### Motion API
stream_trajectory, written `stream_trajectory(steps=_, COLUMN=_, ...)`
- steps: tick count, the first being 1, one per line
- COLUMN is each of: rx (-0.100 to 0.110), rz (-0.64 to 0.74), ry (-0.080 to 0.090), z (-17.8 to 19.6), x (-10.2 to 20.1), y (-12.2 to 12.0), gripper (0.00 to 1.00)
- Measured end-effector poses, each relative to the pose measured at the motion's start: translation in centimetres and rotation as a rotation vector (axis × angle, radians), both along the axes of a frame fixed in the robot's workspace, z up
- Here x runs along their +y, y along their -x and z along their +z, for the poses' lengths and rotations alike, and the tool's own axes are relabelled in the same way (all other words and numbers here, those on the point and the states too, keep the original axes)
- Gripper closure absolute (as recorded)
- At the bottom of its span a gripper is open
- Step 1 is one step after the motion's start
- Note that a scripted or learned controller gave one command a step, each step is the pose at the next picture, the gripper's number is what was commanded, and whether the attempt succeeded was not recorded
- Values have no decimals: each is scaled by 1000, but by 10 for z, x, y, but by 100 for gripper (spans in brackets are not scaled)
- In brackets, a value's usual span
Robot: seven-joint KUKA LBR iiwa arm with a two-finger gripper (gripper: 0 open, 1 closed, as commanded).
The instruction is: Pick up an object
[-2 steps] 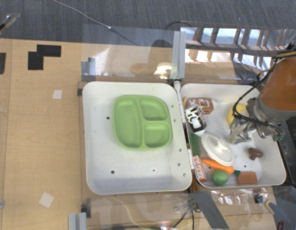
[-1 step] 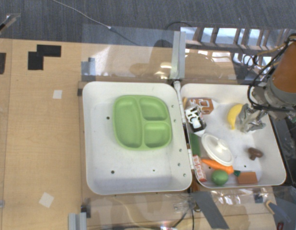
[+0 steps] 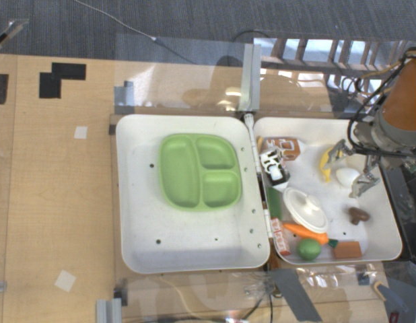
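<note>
My gripper (image 3: 352, 166) hangs over the upper right part of the right bin (image 3: 391, 244), with its fingers spread open. One fingertip (image 3: 338, 149) is by a yellow banana-like piece (image 3: 326, 163). The other fingertip (image 3: 365, 181) is to the right of a white egg (image 3: 344, 176). The egg lies on the bin floor just below the gap between the fingers, and nothing is gripped. The arm's orange band (image 3: 404, 103) rises at the right edge.
The right bin also holds a brown-and-white packet (image 3: 287, 147), a black-and-white object (image 3: 274, 167), a white lid (image 3: 305, 209), a carrot (image 3: 306, 232), a green lime (image 3: 309, 249), an orange-brown block (image 3: 347, 249) and a small brown lump (image 3: 358, 214). A green divided plate (image 3: 199, 171) sits in the left bin (image 3: 137, 247).
</note>
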State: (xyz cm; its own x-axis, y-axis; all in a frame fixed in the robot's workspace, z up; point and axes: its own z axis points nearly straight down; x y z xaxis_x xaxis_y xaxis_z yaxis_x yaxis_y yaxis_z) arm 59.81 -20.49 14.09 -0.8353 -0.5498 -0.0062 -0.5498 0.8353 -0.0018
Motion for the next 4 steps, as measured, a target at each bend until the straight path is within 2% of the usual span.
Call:
stream_trajectory(steps=1, rx=-5, rz=-77, ry=1, z=-46, x=28, y=-39, gripper=0)
stream_trajectory(steps=2, rx=-11, rz=-78, ry=-1, z=-37, x=29, y=-41, gripper=100)
stream_trajectory(steps=3, rx=-19, rz=2, ry=2, z=89, x=108, y=-31, gripper=100)
stream_trajectory(steps=4, rx=1, rz=147, ry=2, z=8, x=79, y=32, gripper=100)
